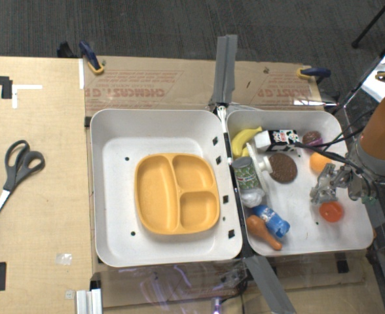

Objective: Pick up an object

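Approach step, nothing lifted yet. Gripper (325, 187) down inside the right bin (349, 241), at about 3 o'clock of it, just above a small red-orange round object (331, 211) lying near 4 o'clock (probably the target). Cannot tell whether released or clenched; nothing seen grasped. Next: a short descent, centred over that piece. Roundish, so no clear long axis or pointing direction. Yellow divided tray (177, 193) in the left bin (107, 175).
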### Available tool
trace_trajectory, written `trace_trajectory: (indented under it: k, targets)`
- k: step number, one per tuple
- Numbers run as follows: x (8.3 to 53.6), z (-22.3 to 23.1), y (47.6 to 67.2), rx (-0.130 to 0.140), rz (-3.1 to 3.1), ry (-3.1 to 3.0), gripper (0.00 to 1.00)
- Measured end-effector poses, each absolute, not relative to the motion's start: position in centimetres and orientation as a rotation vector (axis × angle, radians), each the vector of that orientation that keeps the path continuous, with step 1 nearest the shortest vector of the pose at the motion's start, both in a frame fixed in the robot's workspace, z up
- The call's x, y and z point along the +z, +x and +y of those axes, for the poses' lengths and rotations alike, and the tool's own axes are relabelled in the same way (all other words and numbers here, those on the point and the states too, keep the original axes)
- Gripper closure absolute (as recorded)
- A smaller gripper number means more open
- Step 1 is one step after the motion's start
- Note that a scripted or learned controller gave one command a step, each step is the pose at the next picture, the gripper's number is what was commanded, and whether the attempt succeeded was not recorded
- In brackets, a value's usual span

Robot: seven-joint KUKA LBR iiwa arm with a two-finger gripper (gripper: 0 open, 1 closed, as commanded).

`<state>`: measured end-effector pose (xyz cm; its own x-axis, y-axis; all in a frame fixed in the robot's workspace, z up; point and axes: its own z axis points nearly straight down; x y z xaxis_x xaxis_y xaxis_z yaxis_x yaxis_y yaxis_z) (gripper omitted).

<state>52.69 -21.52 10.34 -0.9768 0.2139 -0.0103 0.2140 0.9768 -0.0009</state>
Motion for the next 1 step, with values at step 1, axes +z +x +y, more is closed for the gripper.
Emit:
trace_trajectory:
  k: [1]
  targets:
    - [9.24,-12.34,56.82,0.001,3.122,0.313,1.0]
